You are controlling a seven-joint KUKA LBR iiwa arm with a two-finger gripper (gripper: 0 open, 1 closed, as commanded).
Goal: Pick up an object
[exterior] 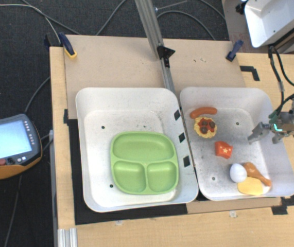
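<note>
The right bin [239,103] holds several toy foods. A red-orange sausage [203,112] lies at its back left, with a small round fruit tart [206,127] just below it. A red block with a star [223,149] sits mid-bin. Near the front are a white egg [238,172], a brown drumstick [256,173] and a yellow piece [252,188]. My gripper [265,136] hangs over the bin's right side, to the right of the red block. Its fingers are open with nothing between them.
The left bin [92,112] bears a green three-part plate [144,162]. A metal pole [154,32] slants across the back of the bench. A teach pendant [9,145] lies on the floor at the left. Blue clamps [67,45] grip the board's back corners.
</note>
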